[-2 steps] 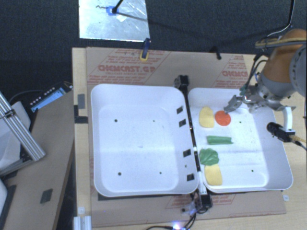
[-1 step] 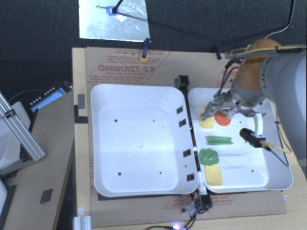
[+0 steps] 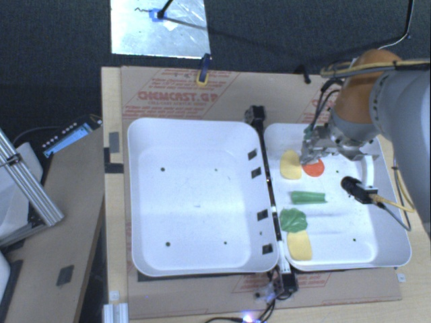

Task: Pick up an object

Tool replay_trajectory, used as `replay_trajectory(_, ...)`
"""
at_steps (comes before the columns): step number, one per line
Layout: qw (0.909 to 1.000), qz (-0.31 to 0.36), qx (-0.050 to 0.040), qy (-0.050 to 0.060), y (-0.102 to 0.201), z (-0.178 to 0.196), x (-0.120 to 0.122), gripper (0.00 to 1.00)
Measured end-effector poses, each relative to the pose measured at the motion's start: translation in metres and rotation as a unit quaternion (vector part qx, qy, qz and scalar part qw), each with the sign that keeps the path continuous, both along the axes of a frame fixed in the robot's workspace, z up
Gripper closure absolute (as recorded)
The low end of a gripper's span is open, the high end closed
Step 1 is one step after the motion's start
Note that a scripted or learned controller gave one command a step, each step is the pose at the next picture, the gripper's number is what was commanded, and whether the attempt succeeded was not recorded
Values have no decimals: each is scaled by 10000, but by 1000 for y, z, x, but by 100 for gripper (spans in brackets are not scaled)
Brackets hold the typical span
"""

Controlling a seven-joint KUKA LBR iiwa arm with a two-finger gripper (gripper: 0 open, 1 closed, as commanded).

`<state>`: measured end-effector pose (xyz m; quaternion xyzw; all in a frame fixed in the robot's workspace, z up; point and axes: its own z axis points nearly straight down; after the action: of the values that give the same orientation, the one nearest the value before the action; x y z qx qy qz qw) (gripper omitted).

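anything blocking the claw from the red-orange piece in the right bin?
Nothing visible. The claw is down right at the red-orange piece, with the yellow piece just beside it on the left, not between them.

One fixed camera, set high above the tabletop (image 3: 202,93), looks down at a slant. Moderate distance: both white bins (image 3: 195,200) fit whole, side by side, with dark floor past the tabletop's far edge. Arm (image 3: 397,106) enters from the right.
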<state>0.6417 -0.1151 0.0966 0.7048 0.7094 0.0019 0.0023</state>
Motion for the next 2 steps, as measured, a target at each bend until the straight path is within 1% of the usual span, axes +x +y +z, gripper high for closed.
replay_trajectory(1,10000,-5,-3,-1,4,29,29,100)
replay_trajectory(2,10000,1,0,-15,18,91,29,100)
